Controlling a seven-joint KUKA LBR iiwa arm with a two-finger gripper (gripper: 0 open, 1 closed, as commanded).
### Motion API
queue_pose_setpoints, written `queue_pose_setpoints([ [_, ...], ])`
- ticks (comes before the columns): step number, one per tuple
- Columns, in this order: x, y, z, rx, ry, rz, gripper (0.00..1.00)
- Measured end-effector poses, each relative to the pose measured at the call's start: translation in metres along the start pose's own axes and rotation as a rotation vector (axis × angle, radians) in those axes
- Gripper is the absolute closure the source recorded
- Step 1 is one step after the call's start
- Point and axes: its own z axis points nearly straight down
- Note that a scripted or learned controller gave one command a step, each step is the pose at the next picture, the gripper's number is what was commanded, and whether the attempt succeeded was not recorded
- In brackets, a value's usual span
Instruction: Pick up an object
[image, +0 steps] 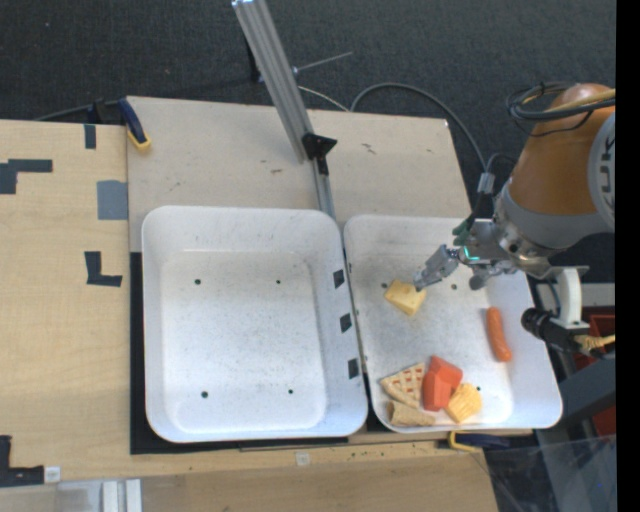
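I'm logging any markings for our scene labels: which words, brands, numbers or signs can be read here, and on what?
None can be read.
Robot arm: white marks at the picture's right edge, cut off, unreadable.
Blue tape on the bench: plain shapes, no letters.
Right bin and toy food: no print visible.

Two bins sit side by side on the tabletop (230, 165), the left bin (160, 300) and the right bin (520, 400) touching along their inner rims. In the right bin, a wedge (404, 297) lies near the middle, just beside the pincer (437, 270). A stick (498, 334) lies toward the right rim. A waffle (403, 384), block (441, 382) and chunk (464, 403) cluster at the front rim.
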Motion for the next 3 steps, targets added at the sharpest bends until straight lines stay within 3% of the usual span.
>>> queue_pose_setpoints([
  [1, 0.000, 0.001, -0.003, -0.005, -0.001, -0.001, 0.00],
  [3, -0.002, -0.007, 0.105, 0.002, -0.001, 0.001, 0.00],
])
